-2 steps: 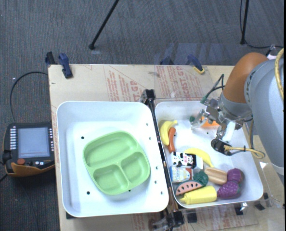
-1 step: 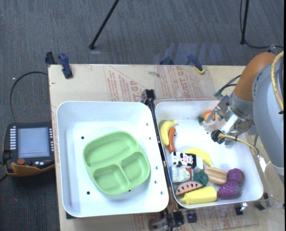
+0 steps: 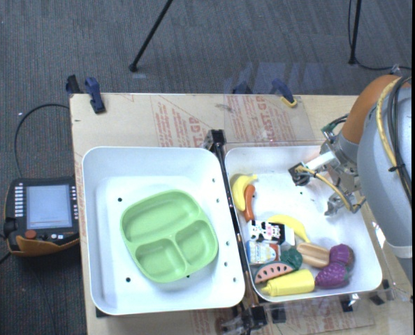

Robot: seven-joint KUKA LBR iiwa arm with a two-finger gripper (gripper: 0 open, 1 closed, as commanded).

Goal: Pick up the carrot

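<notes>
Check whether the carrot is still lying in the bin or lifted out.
Still in the bin. The carrot lies in the right bin beside a banana, while the gripper is apart from it.

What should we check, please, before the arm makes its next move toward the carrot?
1. Carrot in view, in the right bin: ok.
2. Carrot free on top: ok, though a banana touches its side.
3. Hand over the right bin: ok.
4. Hand above the carrot: not ok, it sits toward the bin's far right.
5. Fingers open: cannot tell.
6. Nothing held in the hand: cannot tell.
</notes>
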